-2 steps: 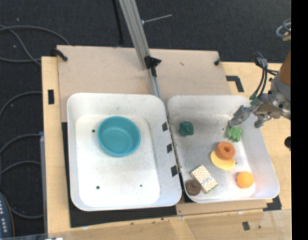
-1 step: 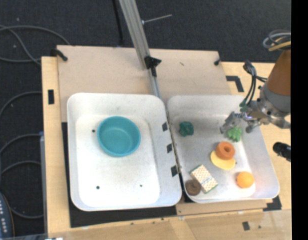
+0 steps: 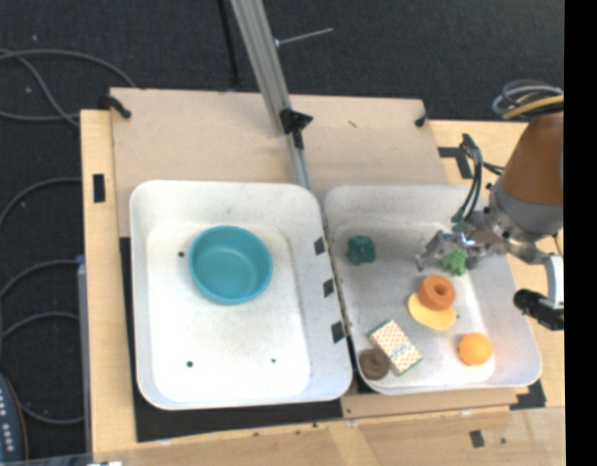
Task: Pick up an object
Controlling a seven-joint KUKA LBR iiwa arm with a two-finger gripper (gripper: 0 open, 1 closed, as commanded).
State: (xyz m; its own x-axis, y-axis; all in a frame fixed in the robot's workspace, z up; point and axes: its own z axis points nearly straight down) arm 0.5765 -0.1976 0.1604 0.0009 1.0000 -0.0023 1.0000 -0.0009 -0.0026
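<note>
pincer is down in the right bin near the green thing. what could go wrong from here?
1. The pincer sits at a small bright-green object; the view does not show a firm hold, so it may slip out on lifting.
2. The orange ring on the yellow piece lies just below the pincer; a shifted close could knock or snag it.
3. The right white bin's far wall is near, so the arm may clip it while rising.

a light wooden bench (image 3: 104, 289) is sitting on dark carpet (image 3: 46, 27), with grey cables (image 3: 26, 260) looping across the floor at the left. an aluminium rail (image 3: 264, 51) is slanting in from the far side.
</note>
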